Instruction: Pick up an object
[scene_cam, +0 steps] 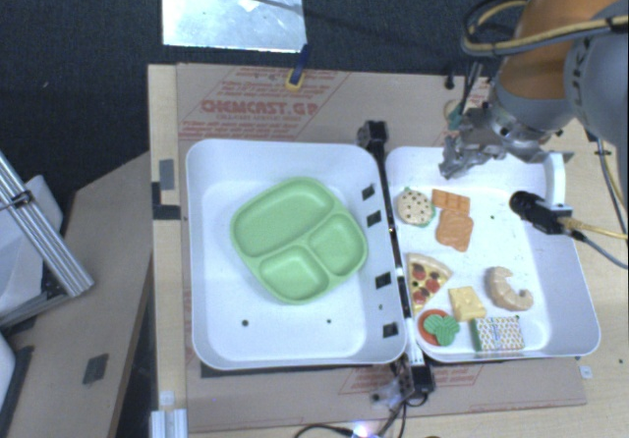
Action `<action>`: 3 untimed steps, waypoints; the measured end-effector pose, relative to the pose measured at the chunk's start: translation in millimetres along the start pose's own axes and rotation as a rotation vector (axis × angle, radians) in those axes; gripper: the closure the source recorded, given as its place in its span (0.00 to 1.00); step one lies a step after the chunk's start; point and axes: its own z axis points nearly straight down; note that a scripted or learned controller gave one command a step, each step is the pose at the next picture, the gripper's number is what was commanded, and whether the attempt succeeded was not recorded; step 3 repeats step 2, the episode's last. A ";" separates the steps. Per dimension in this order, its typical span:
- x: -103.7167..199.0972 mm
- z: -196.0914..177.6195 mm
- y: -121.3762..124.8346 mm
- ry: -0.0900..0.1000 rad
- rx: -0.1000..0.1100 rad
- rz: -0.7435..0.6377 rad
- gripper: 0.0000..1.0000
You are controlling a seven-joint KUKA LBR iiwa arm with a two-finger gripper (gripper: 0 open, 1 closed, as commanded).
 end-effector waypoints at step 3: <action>-9.1 -5.3 8.3 -0.001 0.001 0.005 1.00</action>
